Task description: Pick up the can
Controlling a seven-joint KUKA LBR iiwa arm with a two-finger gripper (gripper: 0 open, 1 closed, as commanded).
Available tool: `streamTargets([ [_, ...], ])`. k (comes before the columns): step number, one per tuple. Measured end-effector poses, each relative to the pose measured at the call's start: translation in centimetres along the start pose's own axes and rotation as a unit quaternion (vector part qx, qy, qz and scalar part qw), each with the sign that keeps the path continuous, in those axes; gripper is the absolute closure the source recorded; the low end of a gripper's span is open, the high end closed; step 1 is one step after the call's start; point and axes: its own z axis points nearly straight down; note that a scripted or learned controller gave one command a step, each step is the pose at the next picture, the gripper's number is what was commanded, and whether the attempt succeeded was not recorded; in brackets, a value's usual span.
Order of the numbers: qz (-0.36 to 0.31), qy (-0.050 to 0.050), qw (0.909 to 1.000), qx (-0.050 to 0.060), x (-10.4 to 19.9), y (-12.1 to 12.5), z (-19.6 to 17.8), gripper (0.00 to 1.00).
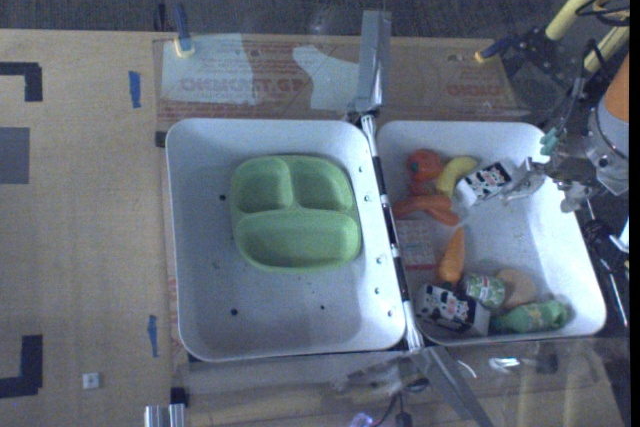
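Note:
The can (pixel 484 290) is small, with a green label and a silvery end. It rests near the front of the right bin (pixel 575 260), between a black-and-white carton (pixel 447 306) and a tan bread-like piece (pixel 520 285). My gripper (pixel 546 185) hangs over the bin's far right part, well behind the can and apart from it. Just left of it, a second cow-patterned carton (pixel 486 182) lies close to the gripper's tip; whether they touch is unclear.
The right bin also holds a tomato (pixel 424 163), a banana (pixel 457 172), a red pepper (pixel 424 206), a carrot (pixel 452 257) and a green vegetable (pixel 530 317). A green divided plate (pixel 296 212) sits in the left bin (pixel 195 245). A metal divider (pixel 385 215) separates the bins.

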Motion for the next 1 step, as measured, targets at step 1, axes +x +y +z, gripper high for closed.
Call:
streamTargets([
  [1, 0.018, 0.000, 0.9998, 0.002, -3.28, 2.56, 6.27, 0.00],
])
